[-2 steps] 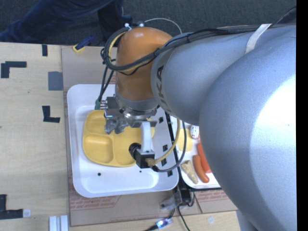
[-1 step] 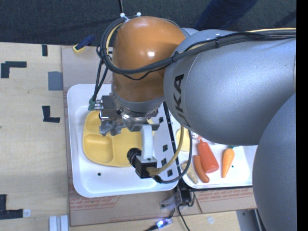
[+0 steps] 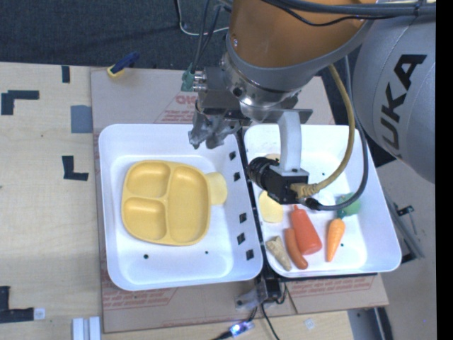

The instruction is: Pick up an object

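Nearest, a toy carrot [image 3: 334,238] lies in the right bin [image 3: 368,250]. At its 9 o'clock, mid left bin [image 3: 184,264], the yellow plate [image 3: 166,202] likely handles light, stiff and slick; its tab [image 3: 218,188] at 3 o'clock suits a pinch. It has three compartments. Farther, at its 1 o'clock, the gripper [image 3: 211,132] hovers; apart or together, I cannot tell.

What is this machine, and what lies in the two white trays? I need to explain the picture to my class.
It is a robot arm, grey and orange, reaching in from the right; one fixed camera looks down at a slant. Its gripper hangs above the far corner of the left bin, with nothing visibly held. That bin holds a yellow divided plate. The right bin holds toy food: a small carrot, a bigger red-orange piece, a tan piece and a pale yellow one.
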{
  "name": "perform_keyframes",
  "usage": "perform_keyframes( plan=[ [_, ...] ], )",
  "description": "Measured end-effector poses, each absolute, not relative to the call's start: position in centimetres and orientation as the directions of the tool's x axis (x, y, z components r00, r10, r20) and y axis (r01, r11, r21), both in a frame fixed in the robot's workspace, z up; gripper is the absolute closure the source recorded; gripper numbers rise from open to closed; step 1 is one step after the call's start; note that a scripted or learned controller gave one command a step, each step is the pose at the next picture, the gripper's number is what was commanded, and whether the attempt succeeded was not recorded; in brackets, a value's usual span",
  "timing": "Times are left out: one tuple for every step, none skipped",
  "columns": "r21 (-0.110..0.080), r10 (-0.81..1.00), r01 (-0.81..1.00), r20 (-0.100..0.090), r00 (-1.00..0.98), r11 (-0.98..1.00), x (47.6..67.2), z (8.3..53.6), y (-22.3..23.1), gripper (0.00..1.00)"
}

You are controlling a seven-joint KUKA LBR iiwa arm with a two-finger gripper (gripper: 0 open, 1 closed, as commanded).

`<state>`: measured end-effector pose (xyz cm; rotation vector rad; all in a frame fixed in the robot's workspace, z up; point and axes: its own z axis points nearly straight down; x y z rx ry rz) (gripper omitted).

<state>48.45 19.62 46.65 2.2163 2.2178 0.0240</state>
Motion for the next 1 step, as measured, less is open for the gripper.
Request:
perform_keyframes(
  plan=[
    [-0.005,1.000,1.000,-0.003,0.004,-0.004,48.35,42.25,14.15,1.00]
  ],
)
